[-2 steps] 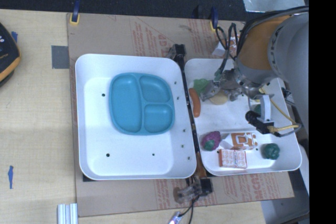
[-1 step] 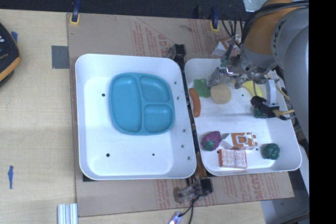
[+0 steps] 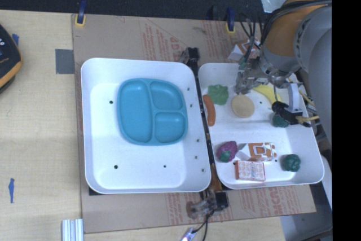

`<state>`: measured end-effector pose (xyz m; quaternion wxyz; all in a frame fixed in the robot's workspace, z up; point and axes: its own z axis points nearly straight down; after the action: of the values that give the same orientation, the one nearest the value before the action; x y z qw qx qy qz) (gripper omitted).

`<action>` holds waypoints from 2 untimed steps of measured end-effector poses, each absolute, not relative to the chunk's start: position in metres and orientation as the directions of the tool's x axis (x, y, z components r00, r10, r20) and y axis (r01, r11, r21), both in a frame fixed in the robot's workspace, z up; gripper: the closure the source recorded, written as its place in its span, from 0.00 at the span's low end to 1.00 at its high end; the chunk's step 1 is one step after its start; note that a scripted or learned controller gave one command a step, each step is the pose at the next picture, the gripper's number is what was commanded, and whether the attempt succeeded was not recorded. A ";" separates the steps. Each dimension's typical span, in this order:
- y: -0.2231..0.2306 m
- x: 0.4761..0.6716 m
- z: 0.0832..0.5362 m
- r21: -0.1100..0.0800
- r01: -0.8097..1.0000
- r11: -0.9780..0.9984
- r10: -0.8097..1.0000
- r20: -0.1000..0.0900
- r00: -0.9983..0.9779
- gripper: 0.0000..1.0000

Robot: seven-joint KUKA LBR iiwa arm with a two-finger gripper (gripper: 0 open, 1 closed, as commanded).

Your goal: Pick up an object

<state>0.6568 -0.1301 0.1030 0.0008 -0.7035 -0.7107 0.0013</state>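
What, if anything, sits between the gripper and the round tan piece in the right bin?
Nothing visible does. The gripper is low over the right bin, just above-left of the round tan piece, with bare white floor between them. The green leafy piece lies to the left, a yellow piece to the right, both off that line.

The grey arm [image 3: 304,25] reaches in from the right, gripper [image 3: 244,83] lowered.

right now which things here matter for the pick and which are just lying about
For the pick:
gripper low in the right bin
tan round piece
green leafy piece
orange carrot
purple piece
dark green ball

Lying about:
blue divided plate in the left bin
blue clamps
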 end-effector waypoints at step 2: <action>-0.148 0.607 0.160 -0.003 1.000 0.003 1.000 0.001 -0.003 0.00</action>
<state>0.6069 -0.1482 0.1597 0.0014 -0.7061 -0.7081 0.0009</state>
